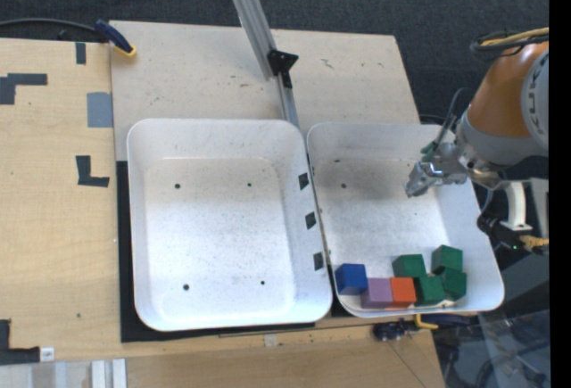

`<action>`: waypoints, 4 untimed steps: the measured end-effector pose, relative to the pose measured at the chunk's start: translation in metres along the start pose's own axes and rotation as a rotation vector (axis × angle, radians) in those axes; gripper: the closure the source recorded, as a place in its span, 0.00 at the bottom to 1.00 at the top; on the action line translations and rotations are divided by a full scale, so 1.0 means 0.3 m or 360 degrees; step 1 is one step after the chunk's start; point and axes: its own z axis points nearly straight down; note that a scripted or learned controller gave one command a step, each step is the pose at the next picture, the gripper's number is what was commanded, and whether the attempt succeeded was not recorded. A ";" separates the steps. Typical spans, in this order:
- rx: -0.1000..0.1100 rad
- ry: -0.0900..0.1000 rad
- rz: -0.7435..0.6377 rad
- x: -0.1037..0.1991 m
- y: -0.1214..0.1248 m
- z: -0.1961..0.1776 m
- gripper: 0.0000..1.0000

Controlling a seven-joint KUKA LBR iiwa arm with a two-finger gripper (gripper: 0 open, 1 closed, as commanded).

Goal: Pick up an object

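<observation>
Even, bright overhead light; soft shadows; white bins (219, 132) near glare; image slightly soft, grainy.

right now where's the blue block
The blue block sits in the right bin, at its near left corner, just left of the purple block.

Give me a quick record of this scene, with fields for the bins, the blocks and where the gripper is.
left bin: white, shallow
right bin: white, blocks clustered at its near edge
blocks: blue block, purple block, orange block, green blocks
gripper: over the right bin's far right part, apart from the blocks
</observation>
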 end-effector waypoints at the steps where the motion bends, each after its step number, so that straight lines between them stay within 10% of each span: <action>1: -0.0003 -0.0001 -0.0001 -0.001 0.038 -0.187 1.00; 2: 0.0000 0.0000 0.0000 0.008 0.035 -0.330 1.00; 4: 0.0007 0.0002 -0.0006 0.359 0.068 -0.307 1.00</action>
